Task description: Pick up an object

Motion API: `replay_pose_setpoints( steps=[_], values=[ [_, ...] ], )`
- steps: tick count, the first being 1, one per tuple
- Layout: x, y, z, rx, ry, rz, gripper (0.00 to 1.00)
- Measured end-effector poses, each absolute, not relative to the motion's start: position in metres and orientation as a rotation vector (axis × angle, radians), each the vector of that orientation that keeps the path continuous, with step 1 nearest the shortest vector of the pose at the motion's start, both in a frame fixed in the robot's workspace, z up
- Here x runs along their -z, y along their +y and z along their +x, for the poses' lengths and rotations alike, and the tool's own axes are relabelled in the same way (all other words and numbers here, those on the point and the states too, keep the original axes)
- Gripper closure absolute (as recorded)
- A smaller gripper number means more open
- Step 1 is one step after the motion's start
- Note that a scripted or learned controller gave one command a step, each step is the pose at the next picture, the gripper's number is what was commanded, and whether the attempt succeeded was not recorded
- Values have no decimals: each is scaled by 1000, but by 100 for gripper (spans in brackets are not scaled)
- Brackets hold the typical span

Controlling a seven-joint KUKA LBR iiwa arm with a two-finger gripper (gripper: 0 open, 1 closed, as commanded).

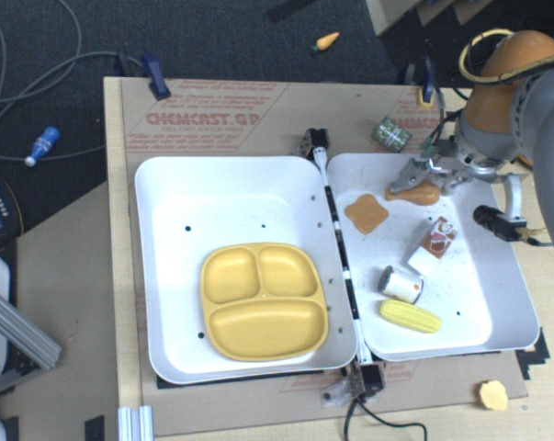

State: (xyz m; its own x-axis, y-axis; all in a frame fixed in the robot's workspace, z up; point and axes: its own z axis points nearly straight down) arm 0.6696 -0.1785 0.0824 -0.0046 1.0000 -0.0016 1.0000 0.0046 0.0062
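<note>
on the right bin [497, 329], the gripper [422, 180] hangs spread, unladen, over a brown piece [418, 192] directly below its fingers.

In the right bin [497, 324] the items stand close together: a brown piece [366, 213] near the left wall, a small carton [439, 237] in the middle, and a can [402, 285] just beside a corn cob [411, 317] toward the front edge, so only narrow gaps stay between them. The arm [506, 108] and gripper [422, 184] block the back right corner of this bin, while the strip along its right wall and front right corner is free. In the left bin [166, 209] a yellow plate [262, 300] fills the front half, and the whole back half is open floor.
</note>
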Motion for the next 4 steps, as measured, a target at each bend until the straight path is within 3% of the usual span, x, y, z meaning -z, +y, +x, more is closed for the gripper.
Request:
replay_pose_setpoints(
  steps=[1,2,3,4],
  values=[
    [-107,-183,673,-16,2206,2201,100],
    [-101,-181,671,-8,2214,2208,0],
    [-87,-170,657,-4,2219,2220,0],
    [-101,-170,659,-11,2218,2212,100]
  ],
)
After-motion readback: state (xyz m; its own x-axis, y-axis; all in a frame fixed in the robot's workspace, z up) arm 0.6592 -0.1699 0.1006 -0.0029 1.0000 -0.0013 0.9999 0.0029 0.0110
